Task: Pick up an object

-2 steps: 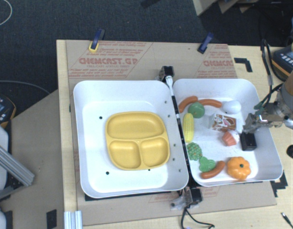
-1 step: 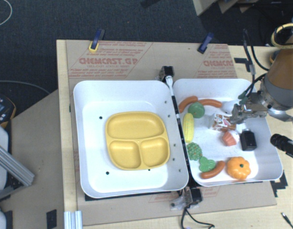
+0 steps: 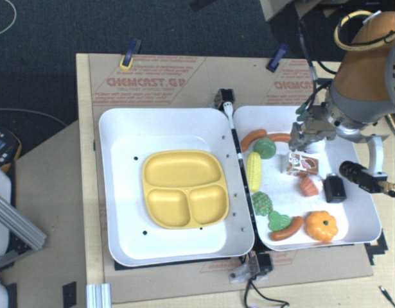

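Two white bins sit side by side: the left bin [image 3: 114, 172] bears a yellow divided plate [image 3: 184, 188], while the right bin [image 3: 367, 213] carries the toy food. The gripper [image 3: 306, 141] hangs low over a small printed packet [image 3: 302, 164], seemingly lined up to take it (whether its jaws are spread or closed I cannot tell). Close by lie a sausage [image 3: 254, 137], a green ball [image 3: 265, 147], corn [image 3: 254, 171] and a pumpkin [image 3: 321, 225], so nothing looks lifted yet.
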Available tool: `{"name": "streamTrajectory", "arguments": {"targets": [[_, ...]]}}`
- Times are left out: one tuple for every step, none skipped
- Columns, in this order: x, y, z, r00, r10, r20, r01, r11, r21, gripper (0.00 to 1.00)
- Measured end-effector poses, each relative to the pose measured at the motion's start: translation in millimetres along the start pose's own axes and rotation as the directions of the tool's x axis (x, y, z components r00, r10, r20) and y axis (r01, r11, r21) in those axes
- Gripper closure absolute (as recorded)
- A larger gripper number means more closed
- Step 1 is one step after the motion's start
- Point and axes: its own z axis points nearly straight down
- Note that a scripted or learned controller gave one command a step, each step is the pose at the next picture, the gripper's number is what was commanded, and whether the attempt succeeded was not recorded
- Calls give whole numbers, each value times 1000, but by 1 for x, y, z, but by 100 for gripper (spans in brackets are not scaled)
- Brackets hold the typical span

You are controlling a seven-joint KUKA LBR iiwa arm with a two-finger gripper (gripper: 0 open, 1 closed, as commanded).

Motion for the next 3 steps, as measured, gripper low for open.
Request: {"name": "streamTrajectory", "arguments": {"targets": [[42, 45, 10, 1000, 1, 0, -1, 1000, 1, 100], [46, 65, -3, 1000, 5, 1, -5, 1000, 0, 100], [57, 58, -3, 1000, 6, 0, -6, 1000, 7, 100]]}}
